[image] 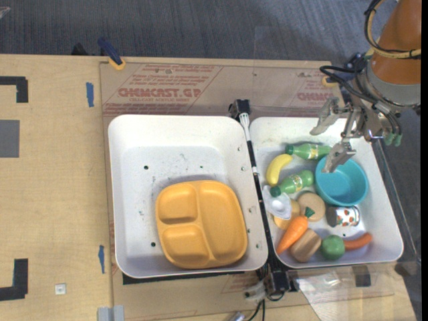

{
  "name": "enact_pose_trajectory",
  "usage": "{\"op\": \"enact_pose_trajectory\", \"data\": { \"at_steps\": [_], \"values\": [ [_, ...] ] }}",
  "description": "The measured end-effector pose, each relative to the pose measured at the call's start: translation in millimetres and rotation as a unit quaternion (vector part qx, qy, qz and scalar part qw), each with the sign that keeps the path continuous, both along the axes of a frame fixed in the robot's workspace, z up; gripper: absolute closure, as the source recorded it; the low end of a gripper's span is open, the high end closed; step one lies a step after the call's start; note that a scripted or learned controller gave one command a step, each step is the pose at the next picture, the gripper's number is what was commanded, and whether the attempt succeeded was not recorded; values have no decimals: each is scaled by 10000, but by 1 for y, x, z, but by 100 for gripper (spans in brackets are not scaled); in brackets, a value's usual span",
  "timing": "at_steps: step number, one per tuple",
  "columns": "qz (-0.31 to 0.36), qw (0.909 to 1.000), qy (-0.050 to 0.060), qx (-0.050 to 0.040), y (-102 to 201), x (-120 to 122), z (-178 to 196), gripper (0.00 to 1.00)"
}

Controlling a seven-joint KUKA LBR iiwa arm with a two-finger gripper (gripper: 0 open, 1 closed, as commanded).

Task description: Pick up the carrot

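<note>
a: where's the carrot (294, 231)?

b: in the right bin (394, 236), low in its left half, near the front wall. it lies at a slant, with the pointed tip toward the bin's front left corner and the green top up against a round tan piece (312, 205).

a: what else crowds it?

b: a brown block (306, 246) touches its lower right side, and a green ball (332, 247) sits just beside that block. above the carrot, along the left wall, are a white piece (279, 206), a green vegetable (296, 182) and a banana (278, 168).

a: and the gripper?

b: the gripper (339, 139) hangs over the right bin's back half, above the rim of a blue bowl (342, 181). its fingers are spread apart, with nothing between them. it is well apart from the carrot, with the bowl and the tan piece between them.

a: anything near the back wall?

b: a green bottle (309, 151) lies on its side just behind the bowl, near the banana's upper end.

a: the right side?

b: a white toy with red spots (346, 216) sits under the bowl, and an orange-red sausage shape (359, 241) lies near the front right corner.

a: the left bin (134, 179)?

b: it holds a yellow divided tray (200, 223), set toward its front right corner.
</note>
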State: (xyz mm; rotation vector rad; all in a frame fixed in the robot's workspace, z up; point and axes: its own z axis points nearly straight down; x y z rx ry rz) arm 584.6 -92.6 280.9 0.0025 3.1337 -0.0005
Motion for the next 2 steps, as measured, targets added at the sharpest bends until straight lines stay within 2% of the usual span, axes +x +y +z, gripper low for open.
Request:
{"op": "enact_pose_trajectory", "data": {
  "at_steps": [1,2],
  "values": [
    [607,9981,69,10,-3,-71,-83,0],
    [113,9999,-46,-9,-6,-69,-182,0]
  ]
}}
